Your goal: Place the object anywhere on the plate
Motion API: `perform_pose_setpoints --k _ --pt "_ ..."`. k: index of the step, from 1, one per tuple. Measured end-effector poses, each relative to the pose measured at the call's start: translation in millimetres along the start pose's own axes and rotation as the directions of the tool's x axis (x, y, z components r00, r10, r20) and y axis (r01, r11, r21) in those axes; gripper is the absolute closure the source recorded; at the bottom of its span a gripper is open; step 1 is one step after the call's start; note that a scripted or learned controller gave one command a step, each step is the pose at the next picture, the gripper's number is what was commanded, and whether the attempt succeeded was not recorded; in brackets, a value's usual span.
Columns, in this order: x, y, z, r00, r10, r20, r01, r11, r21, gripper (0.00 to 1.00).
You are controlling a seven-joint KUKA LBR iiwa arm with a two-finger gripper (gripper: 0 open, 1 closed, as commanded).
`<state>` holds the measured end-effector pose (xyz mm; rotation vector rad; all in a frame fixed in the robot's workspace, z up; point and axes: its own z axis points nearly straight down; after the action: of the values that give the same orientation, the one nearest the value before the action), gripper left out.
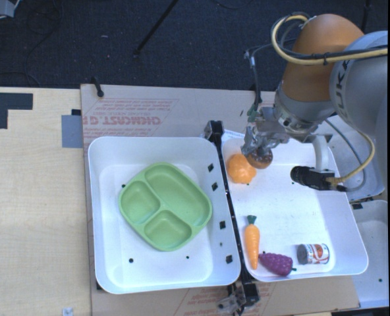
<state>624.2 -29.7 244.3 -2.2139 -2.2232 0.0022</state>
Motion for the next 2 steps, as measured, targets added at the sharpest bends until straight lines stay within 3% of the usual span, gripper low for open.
perform_pose_setpoints --k 2 --pt "113.8 -9.0 0.7 1.0 -0.001 0.0 0.001 1.0 0.0 1.0"
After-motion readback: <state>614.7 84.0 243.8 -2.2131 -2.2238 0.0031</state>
